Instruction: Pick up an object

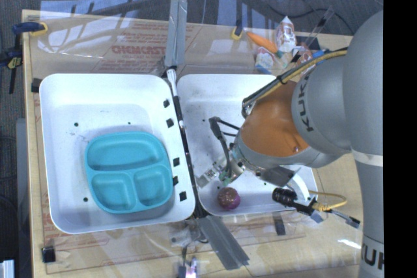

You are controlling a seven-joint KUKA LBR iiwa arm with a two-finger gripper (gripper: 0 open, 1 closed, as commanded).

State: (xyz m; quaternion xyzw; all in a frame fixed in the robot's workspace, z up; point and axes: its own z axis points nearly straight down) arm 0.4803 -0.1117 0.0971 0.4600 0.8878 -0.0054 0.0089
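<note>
left bin [58, 140]: white, shallow, holds a teal tray [129, 172] with three compartments, lying flat toward the near side.
divider: black clips along the seam between the two bins, grey bar above it at the far edge.
right bin [195, 101]: white, arm [326, 114] reaches in from the right and covers most of it.
gripper [225, 174]: low over the near-left part of the right bin, pointing toward the seam; finger state: cannot tell, too small and cluttered.
object: small round dark-purple ball [229, 198] on the right bin floor, by the near wall, just below the gripper; contact with it: cannot tell.
far side: orange carrot-like item [264, 42] and small packets behind the right bin.
</note>
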